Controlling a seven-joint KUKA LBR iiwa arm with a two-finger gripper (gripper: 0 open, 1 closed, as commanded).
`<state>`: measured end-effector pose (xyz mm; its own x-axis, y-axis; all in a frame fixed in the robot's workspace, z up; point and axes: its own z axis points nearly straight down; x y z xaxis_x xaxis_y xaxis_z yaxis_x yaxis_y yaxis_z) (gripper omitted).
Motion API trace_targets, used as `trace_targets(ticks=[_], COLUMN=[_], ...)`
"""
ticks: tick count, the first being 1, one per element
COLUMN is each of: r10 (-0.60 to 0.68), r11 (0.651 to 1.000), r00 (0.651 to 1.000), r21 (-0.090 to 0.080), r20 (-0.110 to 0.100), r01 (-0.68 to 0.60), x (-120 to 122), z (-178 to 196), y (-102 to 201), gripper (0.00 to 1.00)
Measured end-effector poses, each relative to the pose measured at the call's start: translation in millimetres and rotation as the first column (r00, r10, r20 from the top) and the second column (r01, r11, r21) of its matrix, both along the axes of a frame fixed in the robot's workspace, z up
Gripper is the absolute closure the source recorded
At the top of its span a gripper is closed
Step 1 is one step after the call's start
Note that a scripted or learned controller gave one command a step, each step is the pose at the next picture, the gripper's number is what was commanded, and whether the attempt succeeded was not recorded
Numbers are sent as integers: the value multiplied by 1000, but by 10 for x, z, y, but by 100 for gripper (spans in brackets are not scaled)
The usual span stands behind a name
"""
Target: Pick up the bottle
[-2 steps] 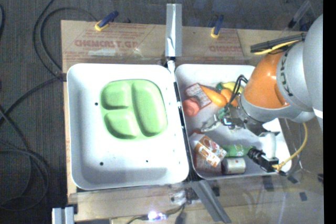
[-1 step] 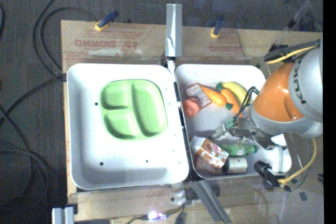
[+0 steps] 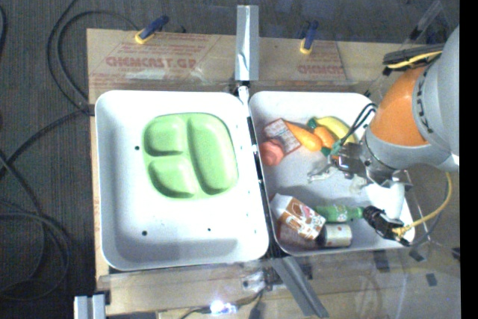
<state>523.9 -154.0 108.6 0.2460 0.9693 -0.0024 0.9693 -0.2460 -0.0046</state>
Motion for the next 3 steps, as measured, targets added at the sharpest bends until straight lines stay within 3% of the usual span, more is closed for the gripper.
trace_targets(ticks=[1, 2, 3], r10=[121, 121, 121], r11=[993, 993, 993], r00=[992, 992, 992], r21=[-11, -7, -7], r20=[24, 22, 22], r01=[-121, -121, -121], x=[-341, -337, -338], z=[-179, -95, -96], y=[112, 119, 122], gripper=[0, 100, 0])
